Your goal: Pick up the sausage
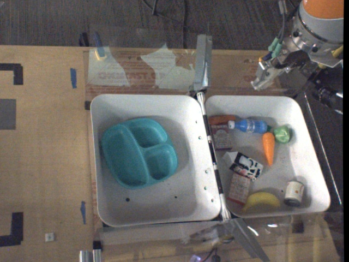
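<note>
The sausage (222,119) lies at the top-left of the right bin (313,146), tucked beside a bottle (248,126), probably light, slick plastic, so grab mid-length; can't tell whether the pincer (265,76) is clenched

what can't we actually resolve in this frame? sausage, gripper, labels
- Sausage: camera view, partly hidden under the water bottle; its full length is unclear.
- Gripper: too small and blurred to read the finger state.
- Arm: cut off by the top edge.
- Cartons: print too small to read.
</note>
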`<state>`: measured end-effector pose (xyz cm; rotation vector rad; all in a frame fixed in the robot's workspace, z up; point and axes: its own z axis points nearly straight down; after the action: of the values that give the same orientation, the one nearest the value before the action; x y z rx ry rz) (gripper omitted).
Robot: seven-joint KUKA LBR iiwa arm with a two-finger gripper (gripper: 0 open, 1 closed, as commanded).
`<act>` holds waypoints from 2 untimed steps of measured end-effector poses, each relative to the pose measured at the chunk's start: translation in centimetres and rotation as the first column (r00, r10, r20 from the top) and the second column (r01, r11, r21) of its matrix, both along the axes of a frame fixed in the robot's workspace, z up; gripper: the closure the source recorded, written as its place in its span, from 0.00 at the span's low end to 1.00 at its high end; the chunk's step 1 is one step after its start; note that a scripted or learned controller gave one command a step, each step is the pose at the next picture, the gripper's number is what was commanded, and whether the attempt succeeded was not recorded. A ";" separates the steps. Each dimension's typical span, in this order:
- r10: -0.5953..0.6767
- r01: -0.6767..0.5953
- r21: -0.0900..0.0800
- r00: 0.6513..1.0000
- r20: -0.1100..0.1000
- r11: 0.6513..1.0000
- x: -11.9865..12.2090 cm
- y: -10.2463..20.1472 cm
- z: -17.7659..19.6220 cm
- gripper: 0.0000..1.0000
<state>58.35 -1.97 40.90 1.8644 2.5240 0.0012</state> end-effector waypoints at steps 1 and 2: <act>0.513 -0.513 -0.003 0.859 0.004 0.859 1.2 5.3 2.7 1.00; 0.779 -0.779 -0.004 0.626 0.004 0.626 7.2 13.2 2.8 1.00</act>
<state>65.54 11.27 43.68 0.5895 3.0769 0.0062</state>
